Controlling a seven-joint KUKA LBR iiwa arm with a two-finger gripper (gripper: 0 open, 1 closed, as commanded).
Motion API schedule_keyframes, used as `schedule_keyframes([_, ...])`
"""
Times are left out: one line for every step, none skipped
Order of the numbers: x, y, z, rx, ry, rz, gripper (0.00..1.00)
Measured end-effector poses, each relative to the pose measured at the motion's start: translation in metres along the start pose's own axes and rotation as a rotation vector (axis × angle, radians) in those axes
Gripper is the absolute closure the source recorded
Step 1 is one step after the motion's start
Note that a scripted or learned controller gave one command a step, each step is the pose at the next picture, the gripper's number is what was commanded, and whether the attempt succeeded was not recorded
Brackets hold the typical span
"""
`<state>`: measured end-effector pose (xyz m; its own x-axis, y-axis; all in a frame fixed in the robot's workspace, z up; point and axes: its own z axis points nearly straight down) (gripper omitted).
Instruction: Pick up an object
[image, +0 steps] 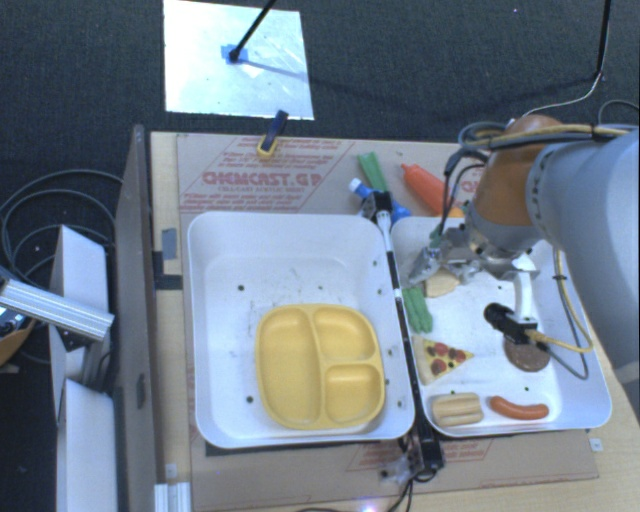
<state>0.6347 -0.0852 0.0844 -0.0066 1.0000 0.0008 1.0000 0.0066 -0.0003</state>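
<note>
The gripper (432, 262) hangs low at the top-left of the right bin (590, 395), fingers spread and holding nothing, just above a pale bread-like piece (441, 286). This looks like the descent before a grasp; next it should close squarely on that piece, clear of the green pod (417, 310) beside it.
</note>
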Motion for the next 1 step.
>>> schedule_keyframes([-0.0013, 0.002, -0.0118, -0.006, -0.001, 0.0, 1.0])
